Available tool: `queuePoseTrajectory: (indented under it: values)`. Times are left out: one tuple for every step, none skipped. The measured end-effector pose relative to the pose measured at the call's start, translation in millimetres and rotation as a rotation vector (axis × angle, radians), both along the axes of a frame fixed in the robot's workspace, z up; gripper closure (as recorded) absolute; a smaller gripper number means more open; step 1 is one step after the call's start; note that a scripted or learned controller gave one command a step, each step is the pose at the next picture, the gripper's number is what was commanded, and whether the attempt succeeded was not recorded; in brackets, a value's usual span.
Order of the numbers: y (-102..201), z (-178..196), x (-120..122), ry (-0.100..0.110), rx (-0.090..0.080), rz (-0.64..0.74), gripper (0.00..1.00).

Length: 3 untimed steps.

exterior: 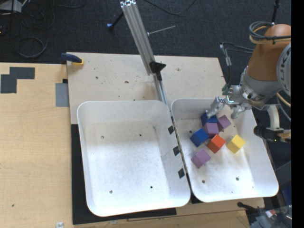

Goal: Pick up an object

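Several small cubes lie clustered in the right bin [247, 184]: a blue cube [199, 137], an orange cube [217, 143], a yellow cube [235, 144], a purple cube [201, 158], two more purple cubes [212, 128] [224, 122], and a dark blue cube [209, 118] at the top of the group. My gripper [226, 108] hangs over the far end of that bin, just above the dark blue and purple cubes. Its fingers look spread apart with nothing between them.
The left bin [95, 127] sits beside the right one, with black clips along the shared rim. A slanted aluminium bar [142, 42] rises behind the bins. The arm's orange band [270, 42] is at the right edge. Cables lie on the dark floor beyond the bench.
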<state>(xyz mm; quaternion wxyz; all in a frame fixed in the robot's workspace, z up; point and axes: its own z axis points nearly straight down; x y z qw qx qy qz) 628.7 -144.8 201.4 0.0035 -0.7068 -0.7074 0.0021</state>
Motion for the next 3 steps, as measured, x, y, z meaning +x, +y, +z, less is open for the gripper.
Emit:
queuePoseTrajectory:
  values:
    - [0,3,1,-0.005,-0.001,0.002,0.0]
    - [-1,-61,4,0.001,-0.001,0.0,0.0]
    - [-4,-80,11,-0.033,-0.01,-0.001,0.0]
